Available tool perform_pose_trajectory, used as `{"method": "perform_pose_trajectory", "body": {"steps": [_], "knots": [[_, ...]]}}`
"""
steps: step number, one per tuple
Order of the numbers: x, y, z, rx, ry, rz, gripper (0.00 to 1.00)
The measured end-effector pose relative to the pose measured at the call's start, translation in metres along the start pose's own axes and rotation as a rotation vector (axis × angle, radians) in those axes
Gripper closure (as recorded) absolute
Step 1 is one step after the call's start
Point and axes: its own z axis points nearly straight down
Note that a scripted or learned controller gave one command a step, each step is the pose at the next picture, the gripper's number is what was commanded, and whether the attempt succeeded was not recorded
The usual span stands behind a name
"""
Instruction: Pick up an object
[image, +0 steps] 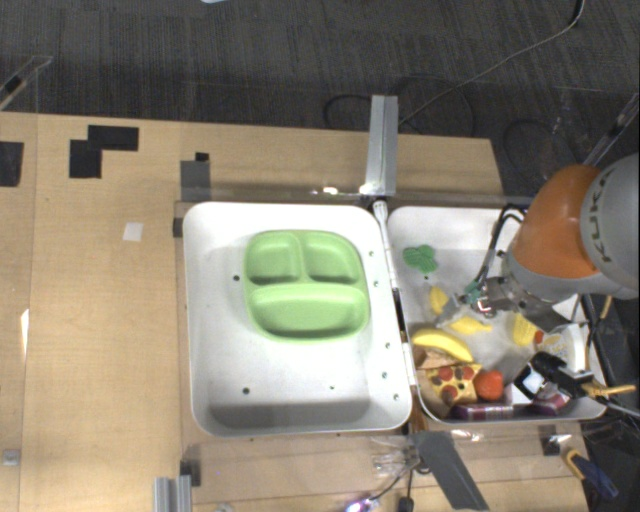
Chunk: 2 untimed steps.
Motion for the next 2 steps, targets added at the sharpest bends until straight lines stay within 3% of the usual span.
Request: {"method": "perform_pose_trajectory", "body": {"steps": [1, 2], "knots": [[0.002, 0.003, -0.012, -0.006, 0.002, -0.001, 1.00], [0.057, 0.025, -0.127, 0.008, 0.001, 0.023, 1.00]]}}
